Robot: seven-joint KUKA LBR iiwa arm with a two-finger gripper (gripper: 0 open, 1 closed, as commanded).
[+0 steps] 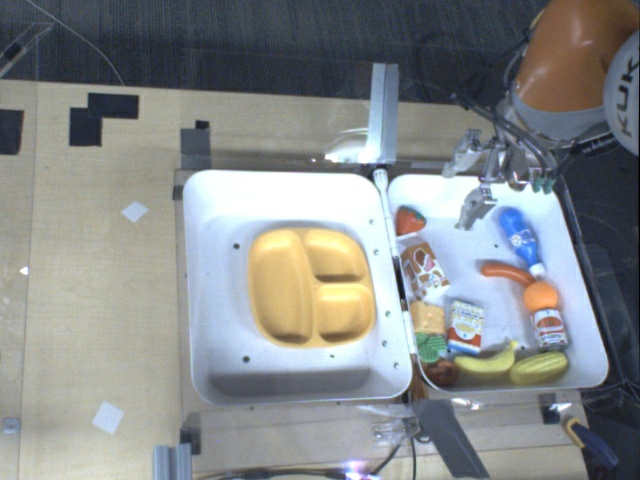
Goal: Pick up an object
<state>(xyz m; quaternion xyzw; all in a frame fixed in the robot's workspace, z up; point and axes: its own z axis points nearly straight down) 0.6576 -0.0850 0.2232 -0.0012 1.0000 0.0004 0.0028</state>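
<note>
White bin (590, 363), labels unreadable.

**What the view leaves unclear**

The grey arm with its orange band (575, 48) is cut off by the top and right edges. The metal two-finger gripper (478, 208) is too small and blurred to read its fingers. The small white printed carton (465, 326) carries print too fine to read. The dark red round item (443, 373) sits partly under the yellow banana (487, 360), its kind unclear.
</note>
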